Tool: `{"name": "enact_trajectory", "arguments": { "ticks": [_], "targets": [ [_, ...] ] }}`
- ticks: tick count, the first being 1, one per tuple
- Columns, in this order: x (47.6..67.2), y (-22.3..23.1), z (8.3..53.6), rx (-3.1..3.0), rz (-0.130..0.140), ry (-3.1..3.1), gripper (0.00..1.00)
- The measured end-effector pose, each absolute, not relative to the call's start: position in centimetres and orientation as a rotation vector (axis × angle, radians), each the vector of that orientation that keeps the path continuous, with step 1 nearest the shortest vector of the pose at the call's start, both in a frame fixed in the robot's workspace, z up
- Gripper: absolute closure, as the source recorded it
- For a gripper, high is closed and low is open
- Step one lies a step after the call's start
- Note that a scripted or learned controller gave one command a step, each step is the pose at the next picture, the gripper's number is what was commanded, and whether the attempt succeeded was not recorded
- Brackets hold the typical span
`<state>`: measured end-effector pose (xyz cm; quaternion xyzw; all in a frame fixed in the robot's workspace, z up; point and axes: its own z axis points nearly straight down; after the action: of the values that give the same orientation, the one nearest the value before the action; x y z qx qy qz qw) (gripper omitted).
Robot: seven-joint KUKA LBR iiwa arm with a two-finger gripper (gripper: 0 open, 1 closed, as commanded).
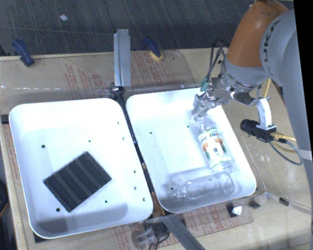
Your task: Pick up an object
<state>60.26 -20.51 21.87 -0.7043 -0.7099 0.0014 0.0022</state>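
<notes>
above labelled bottle, gripper, perhaps touching

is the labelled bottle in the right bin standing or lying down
Lying down: the labelled bottle shows its full length flat on the right bin floor.

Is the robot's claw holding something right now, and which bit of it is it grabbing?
It cannot be told. The gripper is right at the cap end of the labelled bottle in the right bin, but a grip isn't clear.
</notes>
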Motion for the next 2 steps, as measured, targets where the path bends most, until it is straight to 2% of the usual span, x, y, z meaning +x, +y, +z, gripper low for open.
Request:
{"name": "enact_trajectory", "arguments": {
  "ticks": [1, 2],
  "targets": [
    [60.33, -20.36, 22.82, -2.201, 0.005, -2.234, 1.0],
    [60.33, -20.35, 22.81, -2.2, 0.006, -2.234, 0.0]
  ]
}}
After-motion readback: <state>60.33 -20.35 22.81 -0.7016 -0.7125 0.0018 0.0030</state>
